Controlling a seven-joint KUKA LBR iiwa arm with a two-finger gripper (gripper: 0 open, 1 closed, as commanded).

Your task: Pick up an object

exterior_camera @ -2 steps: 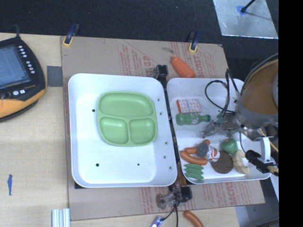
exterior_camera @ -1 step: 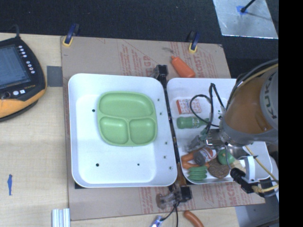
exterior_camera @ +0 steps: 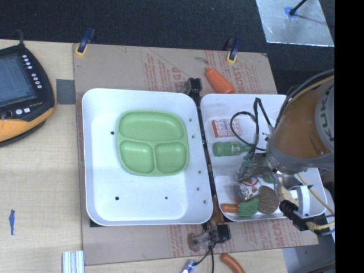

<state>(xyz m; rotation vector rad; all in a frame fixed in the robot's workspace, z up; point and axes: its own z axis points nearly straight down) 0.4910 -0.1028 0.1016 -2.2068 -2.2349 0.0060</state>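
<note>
The right bin holds several small objects: a red-and-white packet, a green bottle lying on its side, a red-and-white can, a brown round piece, a green piece and an orange piece. The arm's grey and orange wrist hangs over the bin's right half. My gripper reaches down just above the can, between it and the bottle. Nothing is visibly held between its fingers.
The left bin holds a green divided plate. An orange carrot-like toy lies on the cardboard behind the right bin, another orange piece lies in front. A tablet controller sits at far left. Black cables loop over the right bin.
</note>
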